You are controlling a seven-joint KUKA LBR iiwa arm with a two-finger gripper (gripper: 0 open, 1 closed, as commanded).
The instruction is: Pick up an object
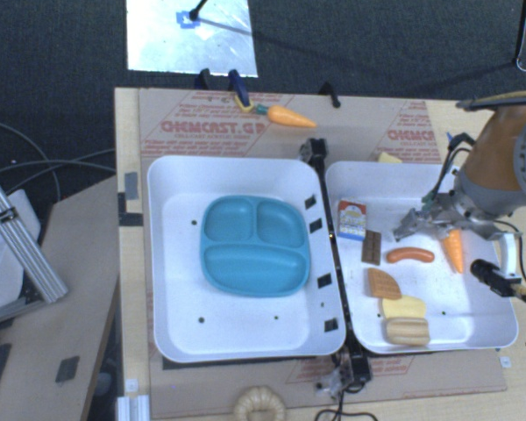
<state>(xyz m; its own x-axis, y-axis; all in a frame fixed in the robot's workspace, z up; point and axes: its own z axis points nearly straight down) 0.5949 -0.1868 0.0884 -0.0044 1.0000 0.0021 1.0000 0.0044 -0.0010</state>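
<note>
The right bin (491, 323) holds several toy foods. A small red-and-white box (351, 218) lies by its left wall, with a brown chocolate bar (372, 246) just below it. A red sausage (409, 255) and an orange carrot (454, 250) lie mid-bin. A toast slice (383, 283), a yellow cheese piece (404, 306) and a bread roll (407, 330) sit near the front. My gripper (421, 222) hangs low over the bin's middle, just above the sausage and up-left of the carrot. Nothing visibly hangs from it.
The left bin (180, 323) carries a blue divided plate (254, 244). A second carrot (287, 117) lies on the cardboard behind the bins, and a yellow piece (388, 157) sits just behind the right bin. A black divider (326, 244) runs between the bins.
</note>
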